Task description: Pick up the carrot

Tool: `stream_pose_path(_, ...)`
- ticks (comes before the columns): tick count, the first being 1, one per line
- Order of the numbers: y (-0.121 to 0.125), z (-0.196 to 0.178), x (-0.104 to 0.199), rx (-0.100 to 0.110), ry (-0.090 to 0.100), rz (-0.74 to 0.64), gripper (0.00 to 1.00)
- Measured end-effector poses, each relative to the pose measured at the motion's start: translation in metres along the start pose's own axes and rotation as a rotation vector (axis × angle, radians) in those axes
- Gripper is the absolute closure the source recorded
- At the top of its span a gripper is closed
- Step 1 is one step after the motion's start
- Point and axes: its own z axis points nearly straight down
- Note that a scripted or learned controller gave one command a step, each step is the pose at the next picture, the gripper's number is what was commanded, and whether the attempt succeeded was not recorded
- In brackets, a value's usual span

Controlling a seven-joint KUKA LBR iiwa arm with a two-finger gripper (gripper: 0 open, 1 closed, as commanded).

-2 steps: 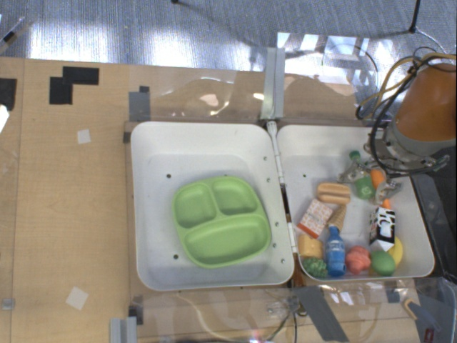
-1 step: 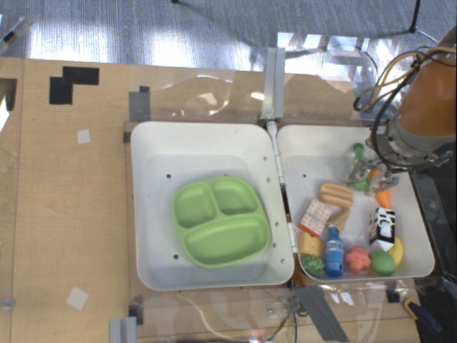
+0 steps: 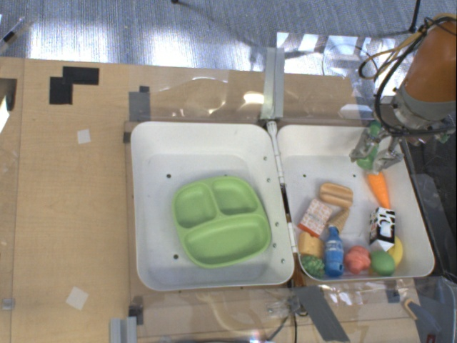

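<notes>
The carrot (image 3: 378, 187), orange with a green leafy top, lies in the right bin (image 3: 307, 148) near its far right side, tip pointing toward the front. My gripper (image 3: 374, 153) hangs low over the carrot's green end. Its fingers (image 3: 360, 148) are spread wider than the carrot, standing on either side of the leafy top, so it looks open and not closed on the carrot. The orange body lies free in front of the gripper.
Close to the carrot in the right bin are a hot dog bun (image 3: 335, 193), a red and white packet (image 3: 316, 216), a blue bottle (image 3: 333, 251), a black and white carton (image 3: 383, 227) and small fruits. The left bin (image 3: 153, 191) holds a green divided plate (image 3: 223, 220).
</notes>
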Motion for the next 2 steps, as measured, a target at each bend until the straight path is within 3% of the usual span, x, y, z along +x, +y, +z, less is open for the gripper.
stream_pose_path(1, 0.056, 0.057, 0.046, 0.021, -0.005, -0.212, 1.0)
stream_pose_path(2, 0.049, -0.031, -0.073, 0.021, -0.015, 0.138, 1.0)
